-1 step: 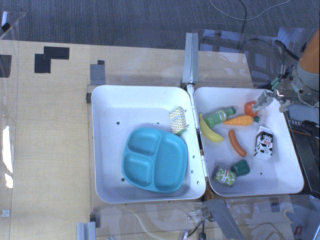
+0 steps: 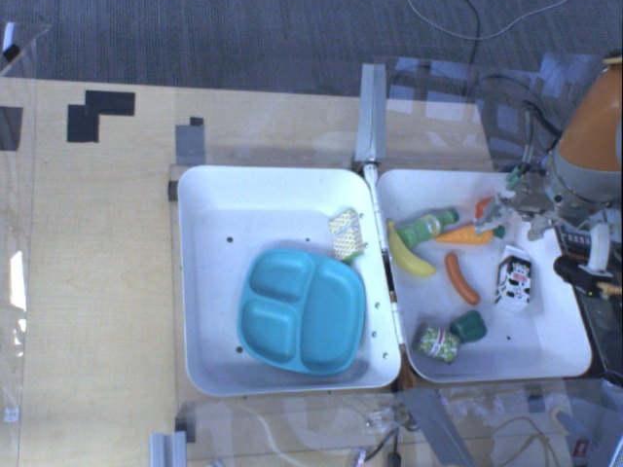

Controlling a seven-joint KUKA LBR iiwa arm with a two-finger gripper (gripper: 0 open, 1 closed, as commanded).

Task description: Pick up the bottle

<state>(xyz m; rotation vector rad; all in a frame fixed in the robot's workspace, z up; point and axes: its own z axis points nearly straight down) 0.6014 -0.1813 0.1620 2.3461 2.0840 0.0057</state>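
Observation:
A green bottle (image 2: 425,228) with a pale cap lies on its side at the upper left of the right bin (image 2: 545,358), between a banana (image 2: 409,254) and a carrot (image 2: 469,233). A second small container (image 2: 450,336) with a dark green cap and a patterned label lies near that bin's front. My gripper (image 2: 518,210) hangs over the bin's upper right, beyond the carrot's tip and about a hand's width right of the green bottle. Nothing shows in its grasp.
A red sausage (image 2: 461,276) and a small black-and-white carton (image 2: 513,282) lie mid-bin. The left bin (image 2: 204,261) holds a blue divided plate (image 2: 304,310) and a patterned packet (image 2: 346,234). The arm's orange band (image 2: 594,125) looms at the right.

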